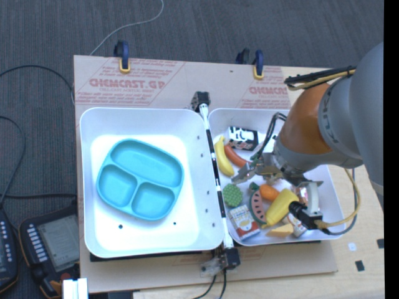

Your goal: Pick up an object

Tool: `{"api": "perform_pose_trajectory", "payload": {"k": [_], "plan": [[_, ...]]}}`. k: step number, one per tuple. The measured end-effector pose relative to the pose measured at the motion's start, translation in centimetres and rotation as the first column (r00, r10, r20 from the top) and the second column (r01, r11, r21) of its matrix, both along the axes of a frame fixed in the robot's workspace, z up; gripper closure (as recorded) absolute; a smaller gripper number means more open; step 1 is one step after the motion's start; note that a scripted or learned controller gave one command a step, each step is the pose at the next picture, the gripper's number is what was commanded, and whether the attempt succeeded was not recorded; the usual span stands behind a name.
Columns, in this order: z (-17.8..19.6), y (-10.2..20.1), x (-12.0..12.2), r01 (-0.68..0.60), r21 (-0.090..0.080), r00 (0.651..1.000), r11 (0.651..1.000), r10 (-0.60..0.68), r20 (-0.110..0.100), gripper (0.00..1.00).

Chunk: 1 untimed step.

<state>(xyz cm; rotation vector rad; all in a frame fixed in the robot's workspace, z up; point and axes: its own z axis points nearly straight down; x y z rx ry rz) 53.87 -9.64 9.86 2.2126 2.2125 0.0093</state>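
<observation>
The right bin point(330, 185) holds a heap of toy food. A yellow banana point(219, 156) lies along its left wall, with a red sausage point(235, 156) beside it. A black-and-white box point(243, 136) sits at the back. In front are a green round piece point(233, 195), a watermelon slice point(257, 202), a small orange point(269, 192) and a yellow piece point(280, 205). My gripper point(254, 170) is low over the middle of this bin, just right of the sausage and above the green piece. Nothing shows as lifted.
The left bin point(93, 229) carries a blue divided plate point(140, 179). A red-and-white packet point(243, 220) and a cheese wedge point(280, 230) lie at the right bin's front. The grey and orange arm point(324, 123) covers the bin's right rear part. A metal divider point(212, 167) runs between the bins.
</observation>
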Motion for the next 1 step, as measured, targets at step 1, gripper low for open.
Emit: {"api": "perform_pose_trajectory", "payload": {"k": [1], "plan": [[0.89, 0.0, 0.02, 0.0, 0.0, 1.0, 1.0, 0.0, -0.001, 1.0]]}}
